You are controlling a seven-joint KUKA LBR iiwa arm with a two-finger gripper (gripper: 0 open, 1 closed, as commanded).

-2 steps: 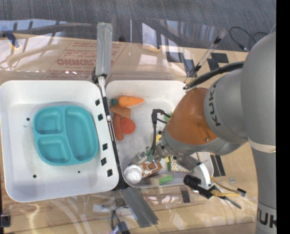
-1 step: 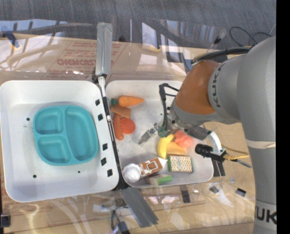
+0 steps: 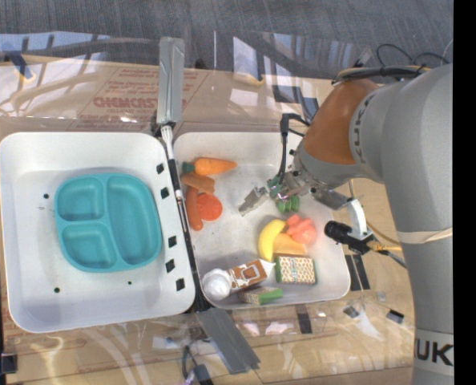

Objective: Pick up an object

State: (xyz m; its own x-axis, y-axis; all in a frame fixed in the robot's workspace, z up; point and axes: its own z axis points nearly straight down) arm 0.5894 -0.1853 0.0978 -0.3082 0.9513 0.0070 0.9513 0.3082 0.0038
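While the arm (image 3: 390, 127) reaches into the right bin (image 3: 246, 147), its jaws hang low over the bin floor just above a small green piece (image 3: 287, 204), and whether they are open or closed I cannot tell. Close below lie a banana (image 3: 269, 238) and a pink toy (image 3: 301, 229). A carrot (image 3: 213, 166) sits near the divider. The left bin (image 3: 22, 215) holds a teal tray (image 3: 107, 221).

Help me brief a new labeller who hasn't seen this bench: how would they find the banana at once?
Start at the right-hand white bin, the one crowded with toy food, beside the bin that bears the teal divided plate. Look just below the gripper, towards the bin's right side. The banana is the curved yellow piece, lying against a pink-orange item and above a checkered block.
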